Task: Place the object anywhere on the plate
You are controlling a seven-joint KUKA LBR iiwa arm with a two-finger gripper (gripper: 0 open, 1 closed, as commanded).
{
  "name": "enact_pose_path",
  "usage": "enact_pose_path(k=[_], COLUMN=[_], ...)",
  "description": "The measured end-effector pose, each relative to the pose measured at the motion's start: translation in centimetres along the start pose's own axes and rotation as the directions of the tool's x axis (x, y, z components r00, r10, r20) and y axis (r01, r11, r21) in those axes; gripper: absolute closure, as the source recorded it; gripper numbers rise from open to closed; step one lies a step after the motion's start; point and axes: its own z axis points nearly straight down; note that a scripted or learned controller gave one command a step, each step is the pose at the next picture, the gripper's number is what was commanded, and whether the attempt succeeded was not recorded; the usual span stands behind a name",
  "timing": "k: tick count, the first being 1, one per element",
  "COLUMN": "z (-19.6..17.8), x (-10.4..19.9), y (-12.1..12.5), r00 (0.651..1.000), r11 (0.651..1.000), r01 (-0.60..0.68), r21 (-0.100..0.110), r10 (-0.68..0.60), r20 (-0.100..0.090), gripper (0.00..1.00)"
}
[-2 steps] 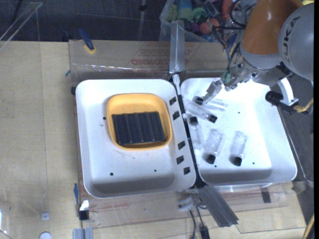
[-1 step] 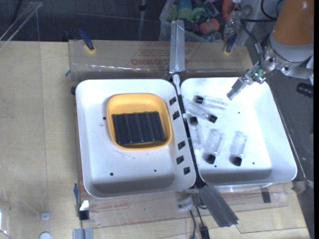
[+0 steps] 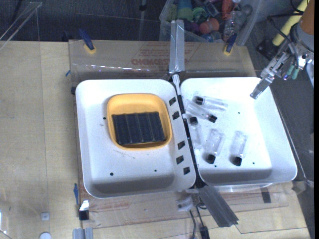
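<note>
A yellow plate [image 3: 112,109] with rounded corners lies in the left white bin [image 3: 94,168]. A dark ridged block [image 3: 138,127] rests on the plate. Several clear vials with black caps lie in the right white bin [image 3: 279,153]: one [image 3: 209,102] near the back, one [image 3: 202,114] just below it, one [image 3: 213,144] and one [image 3: 238,146] toward the front. My gripper [image 3: 258,90] hangs over the back right corner of the right bin, apart from the vials, with nothing seen in it.
A slotted divider [image 3: 179,133] runs between the two bins. A clear box of coloured toys [image 3: 209,6] stands behind the bench. Blue clamps [image 3: 88,43] hold a plastic sheet at the back edge.
</note>
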Motion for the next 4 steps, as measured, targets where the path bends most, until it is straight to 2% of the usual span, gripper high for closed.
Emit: enact_pose_path(k=[1,2,3,4], z=[-1.0,-2.6,1.3,1.3], x=[-3.3,-2.6,-4.2,-5.1], y=[-4.5,-4.8,-3.8,-2.8], r00=[0.915,0.767,0.746,0.51], r11=[0.915,0.767,0.746,0.51], r01=[0.404,0.641,0.666,0.86], r21=[0.0,-0.001,-0.003,-0.001], r10=[-0.404,-0.641,-0.666,-0.86], r20=[0.001,0.002,-0.003,0.003], gripper=[0.0,0.0,0.0,0.0])
